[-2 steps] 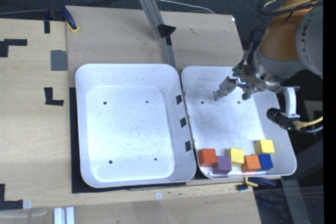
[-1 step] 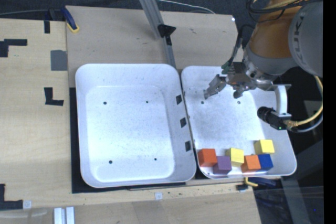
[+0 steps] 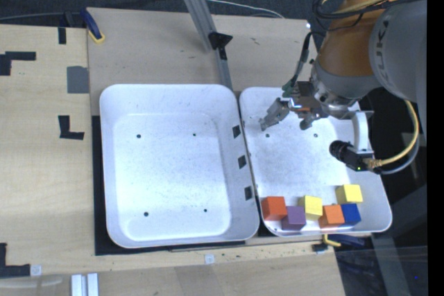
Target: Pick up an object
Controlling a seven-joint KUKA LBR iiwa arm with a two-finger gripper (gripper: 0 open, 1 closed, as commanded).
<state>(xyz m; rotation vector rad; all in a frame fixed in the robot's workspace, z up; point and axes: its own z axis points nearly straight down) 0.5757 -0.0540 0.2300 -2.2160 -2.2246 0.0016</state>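
Note:
Several small blocks lie along the front edge of the right bin: an orange block, a purple block, a yellow block, a second orange block, a blue block and another yellow block. My gripper hangs over the far part of the right bin, well behind the blocks. Its two fingers are spread apart, with nothing between them.
The left bin sits beside the right one, their rims touching. A slanted metal post rises behind the bins. A cable and a black connector hang off the wrist above the right bin's right side.

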